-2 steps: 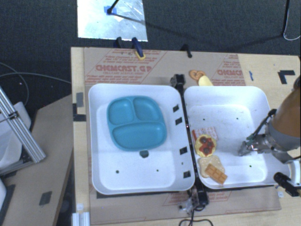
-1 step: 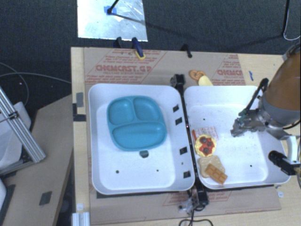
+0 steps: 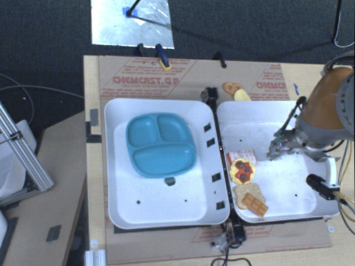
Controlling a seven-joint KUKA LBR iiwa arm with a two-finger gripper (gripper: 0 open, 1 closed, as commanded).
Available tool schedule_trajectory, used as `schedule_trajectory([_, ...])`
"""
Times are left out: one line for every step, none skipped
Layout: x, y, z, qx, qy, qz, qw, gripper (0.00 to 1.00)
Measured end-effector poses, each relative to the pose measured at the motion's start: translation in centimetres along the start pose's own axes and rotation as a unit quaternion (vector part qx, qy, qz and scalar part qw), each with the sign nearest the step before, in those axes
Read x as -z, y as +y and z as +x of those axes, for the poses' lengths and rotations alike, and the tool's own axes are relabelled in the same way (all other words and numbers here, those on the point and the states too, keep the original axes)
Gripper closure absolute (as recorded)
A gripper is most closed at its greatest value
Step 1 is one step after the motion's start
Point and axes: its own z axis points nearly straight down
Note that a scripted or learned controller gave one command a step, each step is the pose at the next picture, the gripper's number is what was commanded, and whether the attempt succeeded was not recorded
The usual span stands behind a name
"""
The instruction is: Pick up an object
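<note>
waffle [image 3: 250, 199] at your right bin's [image 3: 288, 112] front edge | tart [image 3: 243, 171] just behind | gripper [image 3: 277, 149] (grip state unclear) hovers nearby

One fixed camera above the bench [image 3: 183, 71] — looking down aslant on both bins [image 3: 161, 209]
</note>
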Motion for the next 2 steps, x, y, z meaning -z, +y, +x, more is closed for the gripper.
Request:
schedule_trajectory([-3.0,-1.5,-1.6,0.0,0.001,-0.006,1.0,1.0])
schedule_trajectory([-3.0,6.2,-5.5,0.001,-0.002,-0.007,1.0,1.0])
